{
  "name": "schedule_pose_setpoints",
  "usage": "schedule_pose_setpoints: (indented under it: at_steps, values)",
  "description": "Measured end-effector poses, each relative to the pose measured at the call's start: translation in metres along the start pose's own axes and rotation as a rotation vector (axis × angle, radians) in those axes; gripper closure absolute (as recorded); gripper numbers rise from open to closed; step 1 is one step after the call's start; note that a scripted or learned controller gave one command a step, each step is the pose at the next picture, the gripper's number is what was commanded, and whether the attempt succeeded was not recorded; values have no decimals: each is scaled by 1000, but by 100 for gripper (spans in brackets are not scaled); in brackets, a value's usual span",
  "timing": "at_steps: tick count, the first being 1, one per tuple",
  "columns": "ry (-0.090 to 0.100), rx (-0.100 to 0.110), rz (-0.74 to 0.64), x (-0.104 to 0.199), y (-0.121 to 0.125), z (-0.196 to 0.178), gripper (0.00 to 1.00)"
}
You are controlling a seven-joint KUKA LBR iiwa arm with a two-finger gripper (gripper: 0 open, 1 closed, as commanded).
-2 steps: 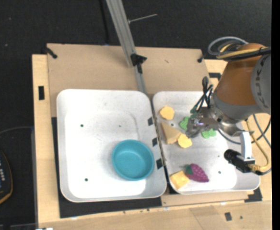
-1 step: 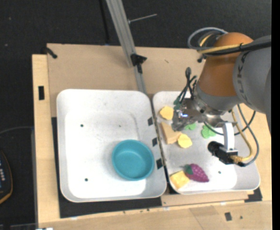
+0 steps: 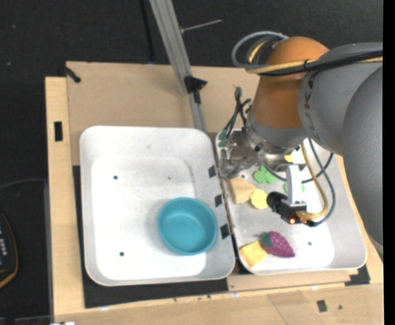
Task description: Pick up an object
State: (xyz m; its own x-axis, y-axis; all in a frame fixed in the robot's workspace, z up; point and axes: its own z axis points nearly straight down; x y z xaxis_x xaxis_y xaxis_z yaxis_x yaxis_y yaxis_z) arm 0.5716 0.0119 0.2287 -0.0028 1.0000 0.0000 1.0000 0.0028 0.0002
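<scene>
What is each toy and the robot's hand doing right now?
blue bowl: upright in the left bin.
purple grape toy: lying in the right bin.
yellow block: lying beside the grapes.
green toy: lying partly under the arm.
gripper: low over the right bin's left edge.

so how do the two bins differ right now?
The left bin holds one blue bowl; the right bin holds several small items, including purple grapes and a yellow block. The arm hangs over the right bin, not the left. Both are shallow and white.
</scene>
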Motion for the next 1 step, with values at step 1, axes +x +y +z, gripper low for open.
schedule_pose_setpoints:
  at_steps: [1]
  values:
    - [1, -1, -4, 48, 7, 5, 100]
